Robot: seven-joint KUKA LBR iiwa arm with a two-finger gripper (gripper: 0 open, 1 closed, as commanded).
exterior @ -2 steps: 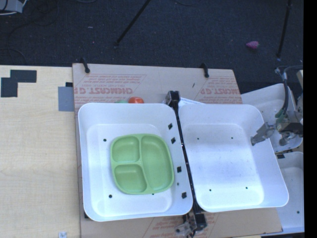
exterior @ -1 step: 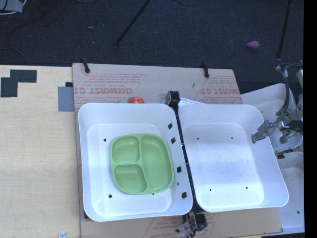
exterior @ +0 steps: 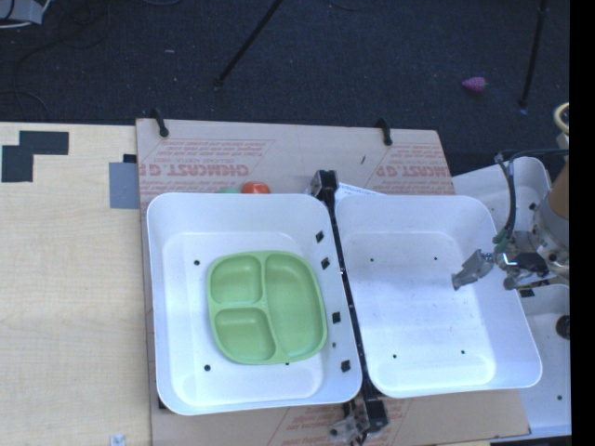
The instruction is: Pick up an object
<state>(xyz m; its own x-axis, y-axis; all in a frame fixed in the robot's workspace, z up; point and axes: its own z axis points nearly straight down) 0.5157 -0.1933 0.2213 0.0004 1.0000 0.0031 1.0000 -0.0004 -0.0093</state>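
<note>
Divided tray in left bin; gripper over right bin, near its right wall.

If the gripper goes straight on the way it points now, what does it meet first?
The gripper points left and slightly down over the right bin. Probably that bin's bare floor comes first; if it stays level, the divider. Depth is unclear.

A pale green three-compartment plastic plate lies in the left glossy white plastic bin; the right white plastic bin matches it. Brown cardboard sheet carries red lettering. A small orange-red object, perhaps a ball, sits behind. The grey metal pincer looks dull.
</note>
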